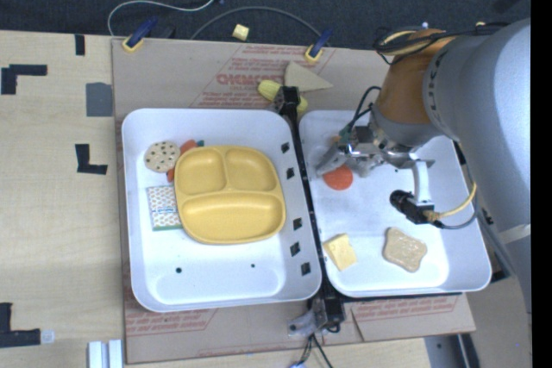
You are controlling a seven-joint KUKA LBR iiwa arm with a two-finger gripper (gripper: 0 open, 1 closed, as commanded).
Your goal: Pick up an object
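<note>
While its grip is unclear, the metal claw (pixel 332 161) touches a round orange disc (pixel 339 178).

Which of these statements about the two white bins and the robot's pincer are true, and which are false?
1. The yellow divided tray lies in the left bin. True.
2. The round cookie lies in the right bin. False: it lies in the left bin, beside the tray.
3. The pincer is over the right bin, near the orange-red round piece. True.
4. The toast slice sits on the yellow tray. False: it lies on the right bin's floor.
</note>
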